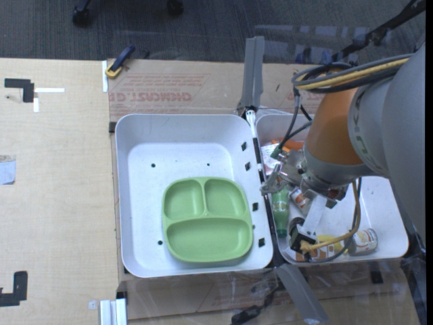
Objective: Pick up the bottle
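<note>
Nearest the camera, along the near edge of the right bin (pixel 399 246), a small bottle with an orange-and-white label (pixel 331 247) is lying on its side, with what looks like a pale jar (pixel 366 239) just beside it. A green bottle (pixel 279 210) is sitting by the bin's left wall, and that one looks like the target to me. The claw (pixel 292 187) is hanging right over it, close against the clutter, but I can't tell if it's spread or pinched (wrist hardware and cables are blocking everything).

The left bin (pixel 135 181) is holding a green three-compartment plate (pixel 205 219).

What could go wrong: the green bottle is crowding the wall, so a finger could be landing on the rim instead of beside the bottle. The neighbours are packed tight too, so the claw could be grabbing or knocking the wrong item. A round bottle could also be squirting out sideways.

Further back, cardboard (pixel 176 87) on the counter (pixel 54 181) is carrying red printing, mirrored and too blurry to read. Bottle labels are unreadable as well.
</note>
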`<state>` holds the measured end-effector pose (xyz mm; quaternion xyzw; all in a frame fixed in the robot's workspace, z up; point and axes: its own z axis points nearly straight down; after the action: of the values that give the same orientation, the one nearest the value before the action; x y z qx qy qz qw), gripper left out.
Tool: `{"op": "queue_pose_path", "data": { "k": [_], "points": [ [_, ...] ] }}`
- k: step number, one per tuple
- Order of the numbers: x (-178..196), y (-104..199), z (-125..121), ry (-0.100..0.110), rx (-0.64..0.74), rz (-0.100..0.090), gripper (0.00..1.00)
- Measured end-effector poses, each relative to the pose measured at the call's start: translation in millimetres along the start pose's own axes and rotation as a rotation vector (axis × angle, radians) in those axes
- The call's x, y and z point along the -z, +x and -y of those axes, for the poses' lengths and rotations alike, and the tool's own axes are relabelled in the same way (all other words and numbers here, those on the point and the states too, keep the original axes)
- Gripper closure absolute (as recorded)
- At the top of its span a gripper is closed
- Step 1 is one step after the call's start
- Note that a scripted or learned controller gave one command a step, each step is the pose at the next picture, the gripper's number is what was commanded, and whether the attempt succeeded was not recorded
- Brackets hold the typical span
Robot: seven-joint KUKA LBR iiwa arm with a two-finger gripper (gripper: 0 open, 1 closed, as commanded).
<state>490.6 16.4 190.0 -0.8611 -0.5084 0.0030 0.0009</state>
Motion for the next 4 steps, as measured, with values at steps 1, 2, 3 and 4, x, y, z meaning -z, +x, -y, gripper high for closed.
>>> {"op": "queue_pose_path", "data": {
  "k": [1,2,3,4],
  "points": [
    [-27,58,43,-0.023,0.001,0.011,0.00],
    [1,51,22,-0.002,-0.079,0.000,0.00],
    [-97,107,73,-0.003,-0.187,-0.006,0.00],
    [-85,164,28,-0.002,-0.191,0.001,0.00]
  ]
}}
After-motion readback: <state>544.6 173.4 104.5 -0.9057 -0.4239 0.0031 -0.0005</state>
